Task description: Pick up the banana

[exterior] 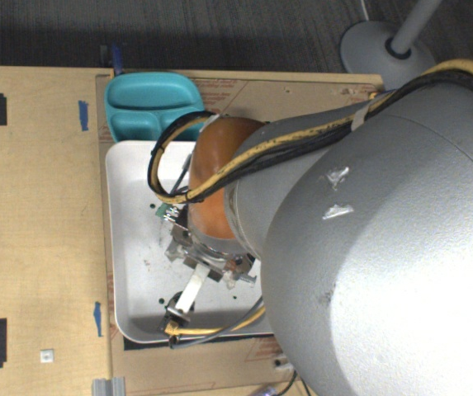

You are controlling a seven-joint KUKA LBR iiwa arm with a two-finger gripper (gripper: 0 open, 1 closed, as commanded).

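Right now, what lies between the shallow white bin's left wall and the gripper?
Bare bin floor with a few dark specks, seen in the camera view, from the shallow white bin's wall to the gripper.

Smooth white plastic bin (129, 221), cardboard bench (38, 221)

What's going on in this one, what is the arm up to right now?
The grey arm, with its orange band, reaches in from the right and down into a white bin. Its gripper is low over the bin floor. The arm's bulk covers much of the scene, so whether anything is gripped cannot be told. A teal container sits at the bin's far edge.
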